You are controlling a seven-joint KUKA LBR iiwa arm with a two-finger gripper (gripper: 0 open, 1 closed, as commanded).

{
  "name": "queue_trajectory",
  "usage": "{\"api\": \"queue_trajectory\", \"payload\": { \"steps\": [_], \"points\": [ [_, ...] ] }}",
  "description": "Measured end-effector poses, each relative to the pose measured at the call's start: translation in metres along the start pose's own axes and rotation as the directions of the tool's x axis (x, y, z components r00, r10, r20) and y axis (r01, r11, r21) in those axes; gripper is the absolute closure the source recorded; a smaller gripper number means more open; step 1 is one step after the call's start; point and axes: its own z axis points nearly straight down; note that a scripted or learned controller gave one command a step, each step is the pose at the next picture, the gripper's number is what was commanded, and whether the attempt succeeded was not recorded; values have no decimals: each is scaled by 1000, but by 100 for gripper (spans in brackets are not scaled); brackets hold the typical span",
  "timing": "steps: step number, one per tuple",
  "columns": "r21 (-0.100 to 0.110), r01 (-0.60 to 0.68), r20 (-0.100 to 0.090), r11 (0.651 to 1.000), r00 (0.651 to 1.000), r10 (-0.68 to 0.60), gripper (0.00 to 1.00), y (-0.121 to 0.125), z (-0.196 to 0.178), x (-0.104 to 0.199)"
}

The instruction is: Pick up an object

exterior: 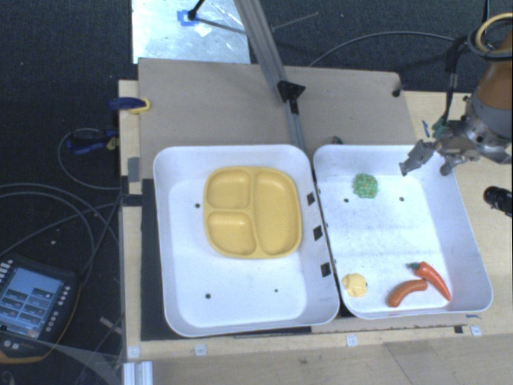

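Note:
The right bin holds a green bumpy ball near its far side. A small yellow item, an orange sausage-shaped piece and a red-orange pepper lie along its near side. My gripper hangs over the bin's far right corner, to the right of the green ball and apart from it. Its two fingers are spread open with nothing between them.
The left bin carries a yellow divided plate. A grey pole slants across the back of the bench toward the bins' shared edge. Cables and a pendant lie on the floor at left.

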Motion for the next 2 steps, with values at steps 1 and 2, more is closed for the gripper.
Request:
{"api": "queue_trajectory", "payload": {
  "steps": [1, 2],
  "points": [
    [0, 1, 0, 1000, 1000, -1, 0, 0, 0, 0],
    [4, -5, 0, 1000, 1000, 5, 0, 5, 49, -9]
  ]
}}
